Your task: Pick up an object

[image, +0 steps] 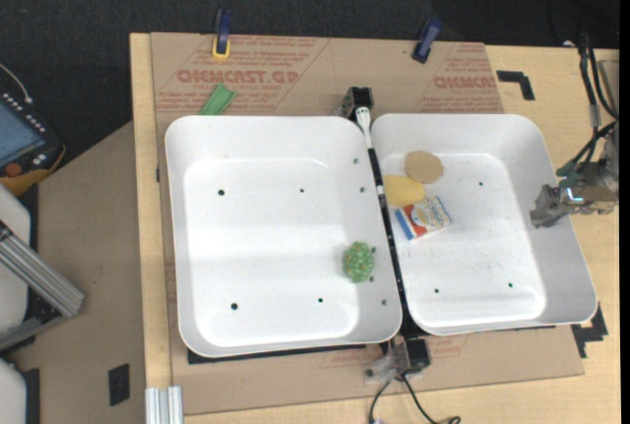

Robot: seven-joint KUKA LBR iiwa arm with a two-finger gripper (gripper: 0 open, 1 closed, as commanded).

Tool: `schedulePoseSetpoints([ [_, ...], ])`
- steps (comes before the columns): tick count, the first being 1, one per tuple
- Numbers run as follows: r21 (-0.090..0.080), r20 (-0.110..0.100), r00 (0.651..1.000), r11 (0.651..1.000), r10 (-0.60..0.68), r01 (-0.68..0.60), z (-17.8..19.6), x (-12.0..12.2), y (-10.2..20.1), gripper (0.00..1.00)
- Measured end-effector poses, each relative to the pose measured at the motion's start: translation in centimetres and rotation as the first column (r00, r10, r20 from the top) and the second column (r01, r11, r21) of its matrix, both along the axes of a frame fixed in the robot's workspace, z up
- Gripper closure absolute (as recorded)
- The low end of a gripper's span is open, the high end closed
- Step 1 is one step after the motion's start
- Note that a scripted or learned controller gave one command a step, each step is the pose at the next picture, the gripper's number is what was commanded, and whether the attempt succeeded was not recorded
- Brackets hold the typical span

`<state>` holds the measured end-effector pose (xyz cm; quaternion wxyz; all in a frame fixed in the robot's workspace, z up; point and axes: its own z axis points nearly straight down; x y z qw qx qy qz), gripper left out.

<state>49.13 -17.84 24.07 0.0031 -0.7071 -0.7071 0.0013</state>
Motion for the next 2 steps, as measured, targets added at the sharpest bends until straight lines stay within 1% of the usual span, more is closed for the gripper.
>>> schedulePoseSetpoints([
  [1, -0.005, 0.022, 1.0, 1.0, 0.01, -0.009, 11.5, 4.2, 6.0, 1.0],
  [2, -0.003, 0.005, 1.0, 1.0, -0.006, 0.006, 11.2, -1.4, -0.8, 1.0],
])
